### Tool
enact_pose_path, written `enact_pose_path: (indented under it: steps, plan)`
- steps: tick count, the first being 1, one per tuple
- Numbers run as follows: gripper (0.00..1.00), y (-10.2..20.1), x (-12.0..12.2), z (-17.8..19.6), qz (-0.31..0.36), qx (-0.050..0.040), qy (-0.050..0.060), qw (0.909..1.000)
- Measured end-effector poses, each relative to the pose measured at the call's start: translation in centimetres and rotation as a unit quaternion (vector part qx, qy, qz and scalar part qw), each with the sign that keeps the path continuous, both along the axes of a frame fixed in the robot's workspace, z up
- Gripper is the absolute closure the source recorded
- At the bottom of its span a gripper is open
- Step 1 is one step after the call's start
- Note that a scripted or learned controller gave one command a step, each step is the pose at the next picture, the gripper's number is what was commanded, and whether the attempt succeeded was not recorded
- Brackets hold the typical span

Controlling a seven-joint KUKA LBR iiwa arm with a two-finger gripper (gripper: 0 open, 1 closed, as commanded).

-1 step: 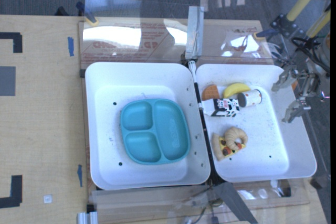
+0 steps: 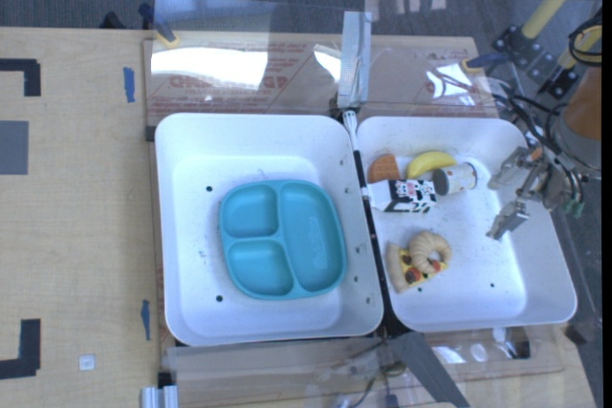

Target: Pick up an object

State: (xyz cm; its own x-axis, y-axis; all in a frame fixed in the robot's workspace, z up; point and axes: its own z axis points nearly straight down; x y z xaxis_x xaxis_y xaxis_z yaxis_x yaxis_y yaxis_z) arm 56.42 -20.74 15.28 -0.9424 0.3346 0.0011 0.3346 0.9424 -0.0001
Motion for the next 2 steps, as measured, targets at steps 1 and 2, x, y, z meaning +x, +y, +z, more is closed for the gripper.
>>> enact_pose_path:
  steps: [1,2]
  plan:
    - [0.0,5.2,3.3,-6.4,-0.096,-0.0003,-0.004,0.9953]
    - [1.0,5.1,3.7,-5.0,-0.095,-0.0024,-0.011,0.9954]
